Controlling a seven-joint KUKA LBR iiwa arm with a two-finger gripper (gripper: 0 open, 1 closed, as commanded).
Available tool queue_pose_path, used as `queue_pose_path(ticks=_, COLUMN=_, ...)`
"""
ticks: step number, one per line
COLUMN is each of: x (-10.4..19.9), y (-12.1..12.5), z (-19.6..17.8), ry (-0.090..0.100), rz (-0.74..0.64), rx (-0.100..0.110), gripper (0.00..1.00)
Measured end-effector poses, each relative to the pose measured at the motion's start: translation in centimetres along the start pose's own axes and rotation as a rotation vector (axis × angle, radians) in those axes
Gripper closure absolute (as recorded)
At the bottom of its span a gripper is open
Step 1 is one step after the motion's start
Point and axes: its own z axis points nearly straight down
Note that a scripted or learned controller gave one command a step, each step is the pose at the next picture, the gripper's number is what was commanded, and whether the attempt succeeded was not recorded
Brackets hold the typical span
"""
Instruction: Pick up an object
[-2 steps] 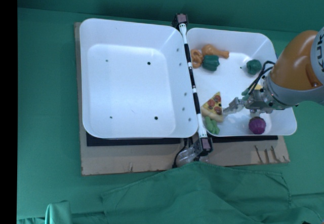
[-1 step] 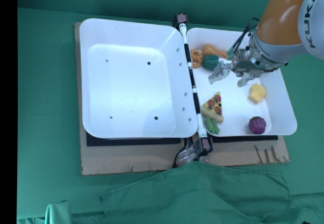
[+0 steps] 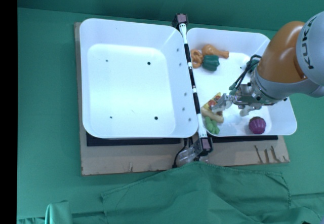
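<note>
The arm comes in from the right over the right bin [image 3: 283,124], its claw [image 3: 225,101] low above the bin floor and just beside a pizza-slice toy [image 3: 213,107] that lies near the bin's left wall. Whether the claw is open or closed, or has hold of anything, I cannot tell. A small green piece [image 3: 211,126] sits just below the slice, tight against the left wall and the near corner. A purple round object [image 3: 257,124] rests by the near rim, apart from the others, with bare floor around it. Toward the far left corner lie an orange pretzel shape [image 3: 196,57], an orange piece [image 3: 215,51] and a dark green pepper [image 3: 210,63], clustered together. The left bin [image 3: 86,66] is wide open floor. Green cloth [image 3: 212,195] covers the tabletop's near edge.
</note>
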Motion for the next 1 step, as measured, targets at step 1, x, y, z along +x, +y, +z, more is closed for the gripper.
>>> queue_pose_path(ticks=1, x=-3.0, y=9.57, z=1.31, ry=-0.002, rz=-0.008, rx=-0.023, gripper=0.0)
